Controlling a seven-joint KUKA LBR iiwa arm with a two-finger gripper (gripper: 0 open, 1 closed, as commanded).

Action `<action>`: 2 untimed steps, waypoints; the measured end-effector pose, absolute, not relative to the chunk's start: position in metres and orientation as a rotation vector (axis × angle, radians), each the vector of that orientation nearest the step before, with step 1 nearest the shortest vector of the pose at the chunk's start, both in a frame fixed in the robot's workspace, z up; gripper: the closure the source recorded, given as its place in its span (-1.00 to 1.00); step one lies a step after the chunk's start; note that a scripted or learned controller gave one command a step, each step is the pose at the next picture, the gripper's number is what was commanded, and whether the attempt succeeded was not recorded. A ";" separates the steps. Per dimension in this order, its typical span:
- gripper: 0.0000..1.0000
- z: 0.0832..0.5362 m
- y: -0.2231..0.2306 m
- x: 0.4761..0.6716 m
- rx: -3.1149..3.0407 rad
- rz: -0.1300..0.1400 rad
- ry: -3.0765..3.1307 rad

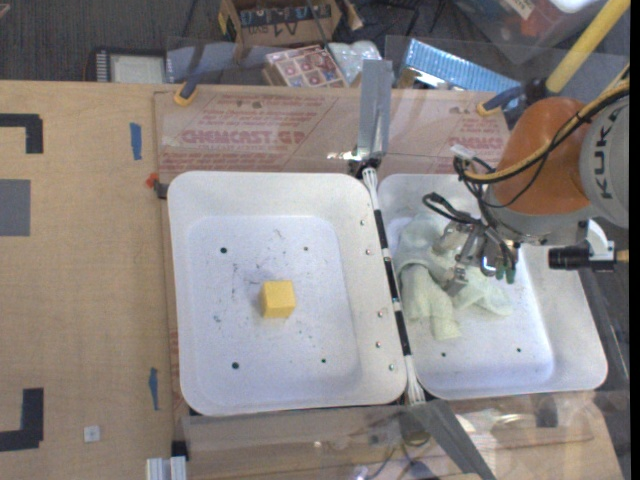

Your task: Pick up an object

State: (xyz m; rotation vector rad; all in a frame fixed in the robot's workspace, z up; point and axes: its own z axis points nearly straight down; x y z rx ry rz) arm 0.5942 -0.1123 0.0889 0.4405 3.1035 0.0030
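A small yellow cube lies near the middle of the left bin. In the right bin lies a crumpled pale green-white cloth, spread from the bin's left side toward its middle. My gripper hangs below the orange wrist band, low over the cloth's right part, its metal fingers down among the folds. The cloth and the wrist hide the fingertips.
A grey metal post stands behind the seam between the two bins. Cables loop off the wrist over the right bin's back edge. Boxes and clutter lie beyond the bench's far edge. The wooden bench top stretches to the left.
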 end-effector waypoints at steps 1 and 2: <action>-1.00 0.094 -0.150 0.597 0.250 0.000 3.124; 1.00 0.105 -0.151 0.599 0.255 0.002 3.116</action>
